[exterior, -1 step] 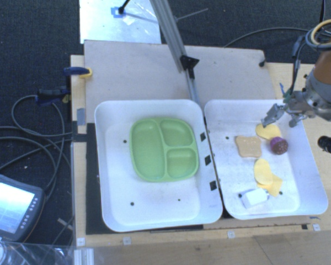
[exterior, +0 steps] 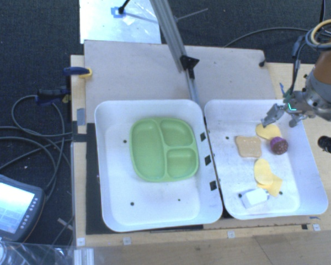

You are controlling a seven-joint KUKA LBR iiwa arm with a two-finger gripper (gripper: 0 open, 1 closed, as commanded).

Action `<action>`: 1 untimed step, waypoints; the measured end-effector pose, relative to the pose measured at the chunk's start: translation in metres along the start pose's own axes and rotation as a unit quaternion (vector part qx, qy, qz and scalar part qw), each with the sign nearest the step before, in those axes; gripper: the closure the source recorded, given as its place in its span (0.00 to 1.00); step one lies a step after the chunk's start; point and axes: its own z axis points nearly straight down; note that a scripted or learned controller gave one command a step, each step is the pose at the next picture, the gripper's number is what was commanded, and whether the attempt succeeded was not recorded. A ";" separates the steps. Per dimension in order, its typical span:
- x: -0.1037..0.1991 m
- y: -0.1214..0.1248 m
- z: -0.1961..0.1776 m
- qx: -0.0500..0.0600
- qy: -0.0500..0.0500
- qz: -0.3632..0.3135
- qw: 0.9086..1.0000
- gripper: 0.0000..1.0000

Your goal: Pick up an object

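My gripper point(exterior: 280, 115) hangs over the far side of the right bin point(exterior: 314, 203), and I cannot tell how it stands, so I will not guess. I see nothing held in it.

The thing closest to me is a yellow piece point(exterior: 268, 131), lying flat on the bin floor just under my tip. To get it well, I think I should come straight down on it, not from the side — it looks thin and flat, so a push from the side would only slide it away. I should go low enough to reach its edges, squeeze, then lift slowly and check that it comes up with me. It may be hard to grab, because there is so little to hold.

The purple ball point(exterior: 279, 145) sits just beside the yellow piece, and I think it may be easier, since it is round and stands up more. It could roll, though.

The yellow piece is pale yellow with a curved edge, like a slice of toy fruit. Near it lies a tan toast slice point(exterior: 248, 146). Closer to the front are another yellow piece point(exterior: 265, 175) and a small white block point(exterior: 255, 197). The left bin point(exterior: 116, 203) holds a green tray point(exterior: 164, 149).
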 end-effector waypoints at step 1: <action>-0.005 -0.003 0.061 0.002 0.000 0.003 1.000 0.00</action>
